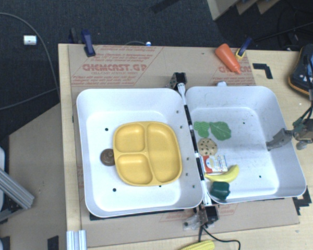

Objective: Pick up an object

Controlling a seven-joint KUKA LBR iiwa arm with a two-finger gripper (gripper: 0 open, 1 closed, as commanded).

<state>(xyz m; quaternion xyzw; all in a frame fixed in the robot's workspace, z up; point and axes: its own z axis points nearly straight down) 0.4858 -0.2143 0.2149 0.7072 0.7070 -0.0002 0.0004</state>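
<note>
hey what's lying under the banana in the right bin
The banana lies across the lower edge of a red and white packet. A dark green toy sits beside it, nearer the camera. The packet's covered edge cannot be seen.

"CHEMCAST GP" on brown board (pixel 115 66)

The arm is seen at the far right edge, where just a small part of it reaches in. The gripper (pixel 281 138) is held low, pointing left, at mid-height of the scene. A grey finger (pixel 275 140) is stretched out leftward and slightly down. Behind it, the darker wrist parts (pixel 304 129) are crowded against the right border. Whether the gripper is parted or closed cannot be made out from this angle.
</note>
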